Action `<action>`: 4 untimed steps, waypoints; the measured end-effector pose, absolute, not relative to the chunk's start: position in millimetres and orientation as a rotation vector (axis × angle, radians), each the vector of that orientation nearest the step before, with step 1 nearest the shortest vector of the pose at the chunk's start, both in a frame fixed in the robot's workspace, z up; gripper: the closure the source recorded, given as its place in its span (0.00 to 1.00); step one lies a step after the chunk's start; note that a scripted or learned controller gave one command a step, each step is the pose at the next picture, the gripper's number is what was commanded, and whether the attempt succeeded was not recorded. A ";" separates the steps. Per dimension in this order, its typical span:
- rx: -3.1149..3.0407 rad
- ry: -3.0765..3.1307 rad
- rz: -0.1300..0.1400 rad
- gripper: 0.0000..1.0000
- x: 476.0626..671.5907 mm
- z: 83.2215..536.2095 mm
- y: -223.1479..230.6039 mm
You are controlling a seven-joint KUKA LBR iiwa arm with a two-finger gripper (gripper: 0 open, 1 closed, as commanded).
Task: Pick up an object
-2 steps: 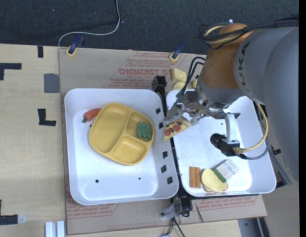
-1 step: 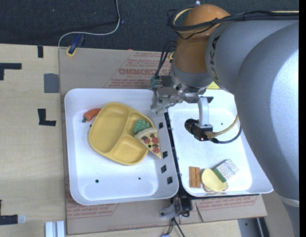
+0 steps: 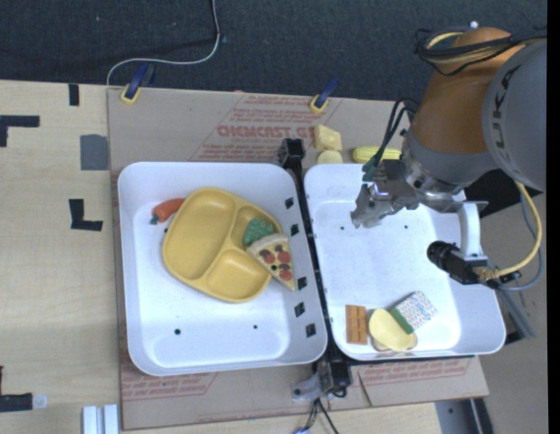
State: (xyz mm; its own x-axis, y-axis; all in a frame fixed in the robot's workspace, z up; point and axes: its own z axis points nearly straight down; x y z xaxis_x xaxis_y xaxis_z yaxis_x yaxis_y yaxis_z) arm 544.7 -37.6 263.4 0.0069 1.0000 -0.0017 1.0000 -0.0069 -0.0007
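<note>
2 shallow white bins are seen side by side on a cardboard sheet (image 3: 261, 120) laid over the tabletop (image 3: 44, 242). In the left bin (image 3: 216, 337) a yellow divided plate (image 3: 207, 251) is placed; a green toy piece (image 3: 257, 231) and a pizza slice (image 3: 278, 260) rest at the plate's right edge, and an orange carrot-like toy (image 3: 167, 209) lies just beside the plate's upper left. In the right bin (image 3: 379, 269) a brown wafer-like block (image 3: 355, 324), a pale yellow rounded toy (image 3: 391, 330) and a small patterned packet (image 3: 414, 310) are gathered near the lower edge, close together. The gripper (image 3: 368, 213) is positioned over the upper part of the right bin, well apart from those 3 items, and nothing is seen between the fingers; whether the fingers are open or closed cannot be told. Behind the bins, pale yellow pieces (image 3: 327, 139) lie on the cardboard.
</note>
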 end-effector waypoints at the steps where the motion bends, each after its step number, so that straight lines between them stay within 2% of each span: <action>1: 2.221 2.221 -0.003 0.00 546.6 261.5 -32.9; 2: 2.224 2.224 -0.009 0.00 570.7 190.0 -38.2; 3: 2.215 2.222 0.002 0.00 649.9 183.4 -52.0; 4: 2.220 2.223 -0.003 0.00 646.6 184.0 -38.9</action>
